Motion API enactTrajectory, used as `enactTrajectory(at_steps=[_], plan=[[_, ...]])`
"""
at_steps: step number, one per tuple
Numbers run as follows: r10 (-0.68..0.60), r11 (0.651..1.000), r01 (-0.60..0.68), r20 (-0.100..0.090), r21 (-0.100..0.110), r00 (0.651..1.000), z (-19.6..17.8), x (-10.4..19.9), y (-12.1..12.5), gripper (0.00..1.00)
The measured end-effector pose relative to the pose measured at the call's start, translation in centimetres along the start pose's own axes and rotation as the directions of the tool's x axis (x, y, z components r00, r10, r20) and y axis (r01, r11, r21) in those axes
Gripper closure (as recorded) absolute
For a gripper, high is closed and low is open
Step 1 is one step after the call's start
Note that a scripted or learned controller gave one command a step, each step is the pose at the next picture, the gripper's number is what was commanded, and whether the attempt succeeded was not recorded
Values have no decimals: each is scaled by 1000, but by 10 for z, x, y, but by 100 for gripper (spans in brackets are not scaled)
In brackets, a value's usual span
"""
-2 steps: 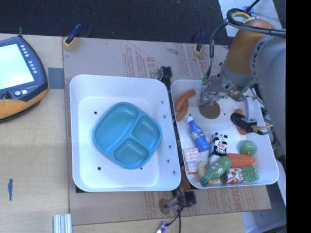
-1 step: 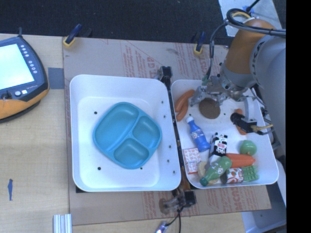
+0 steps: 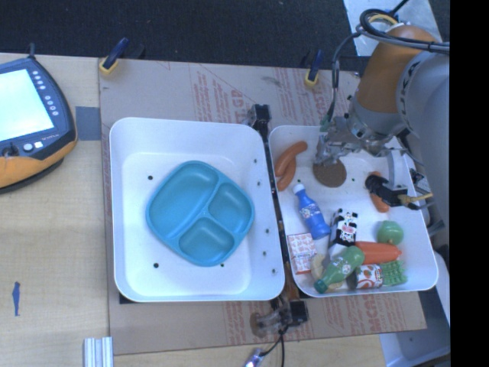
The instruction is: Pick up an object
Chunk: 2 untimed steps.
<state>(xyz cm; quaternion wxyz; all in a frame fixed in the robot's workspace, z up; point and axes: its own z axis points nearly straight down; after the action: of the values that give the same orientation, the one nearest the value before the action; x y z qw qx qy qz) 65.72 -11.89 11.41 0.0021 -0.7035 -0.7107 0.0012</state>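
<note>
Camera view | hand [image 3: 330, 161] over brown disc [image 3: 330, 175] | right bin [image 3: 428, 270]

The gripper [image 3: 333, 159] sits low over the right bin [image 3: 428, 277], and its fingertips blur into a brown round object [image 3: 330, 176] beneath, so their spacing cannot be read. The arm [image 3: 397, 75] runs out of frame at the right. It covers the bin's upper right corner. A handheld screen device [image 3: 30, 121] is cut off by the left edge. Small packets [image 3: 301, 249] near the green bottle [image 3: 339, 269] carry print too small to read (red and white only).
</note>
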Motion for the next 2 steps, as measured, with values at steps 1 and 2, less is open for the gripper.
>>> enactTrajectory(at_steps=[1, 2], plan=[[-1, 1000, 1, 0, 1, 1000, 0, 0, 0, 0], [5, 1000, -5, 4, -3, 1000, 20, 23, 0, 0]])
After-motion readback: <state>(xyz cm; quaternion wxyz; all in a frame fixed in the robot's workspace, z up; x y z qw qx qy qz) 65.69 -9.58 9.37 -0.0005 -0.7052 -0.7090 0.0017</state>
